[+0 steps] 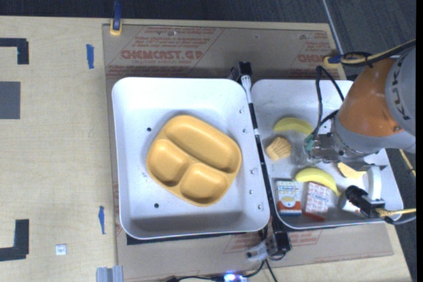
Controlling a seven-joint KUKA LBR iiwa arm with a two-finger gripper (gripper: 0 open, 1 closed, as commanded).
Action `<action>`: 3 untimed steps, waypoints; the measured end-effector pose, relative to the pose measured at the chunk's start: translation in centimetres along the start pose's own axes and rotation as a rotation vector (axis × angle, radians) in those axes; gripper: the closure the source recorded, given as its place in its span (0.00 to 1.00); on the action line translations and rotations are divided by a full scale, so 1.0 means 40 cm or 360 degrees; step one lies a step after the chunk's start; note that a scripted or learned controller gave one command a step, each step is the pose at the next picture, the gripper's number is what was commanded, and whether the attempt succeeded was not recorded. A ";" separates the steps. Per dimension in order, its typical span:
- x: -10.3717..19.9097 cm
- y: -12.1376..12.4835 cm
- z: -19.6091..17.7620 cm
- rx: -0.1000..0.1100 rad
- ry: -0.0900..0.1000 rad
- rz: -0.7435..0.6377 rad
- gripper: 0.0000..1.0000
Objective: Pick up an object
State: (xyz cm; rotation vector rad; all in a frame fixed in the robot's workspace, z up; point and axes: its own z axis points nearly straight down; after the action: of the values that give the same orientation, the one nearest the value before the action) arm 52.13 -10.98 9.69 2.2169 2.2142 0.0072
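Note:
My gripper (pixel 317 147) hangs low over the middle of the right bin (pixel 264 99), under the orange band of the arm. A yellow banana (pixel 293 125) lies just up and left of it. A second banana (pixel 316 176) lies just below it. To its left sits a small ridged yellow piece (pixel 278 148). Two small cartons stand at the bin's front edge, one white and orange (pixel 287 197), one red and white (pixel 317 199). A pale yellow wedge (pixel 349 171) shows beside the arm. The arm's body hides the right part of this bin.
The left bin (pixel 132 142) holds a large yellow three-compartment tray (pixel 193 158). A black divider bar (pixel 252 122) runs between the bins. Cables trail over the right bin's top and its front right corner. Brown cardboard lies under both bins.

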 end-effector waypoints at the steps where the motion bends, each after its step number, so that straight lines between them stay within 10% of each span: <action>1: 0.000 0.000 0.000 0.0001 0.0000 -0.0001 0.00; 2: 0.045 -0.101 0.026 0.0005 0.0002 -0.0002 0.00; 3: 0.043 -0.096 -0.001 -0.0006 -0.0002 0.0000 1.00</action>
State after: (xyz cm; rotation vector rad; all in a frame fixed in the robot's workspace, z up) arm 48.31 -9.25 9.70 2.2144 2.2119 0.0099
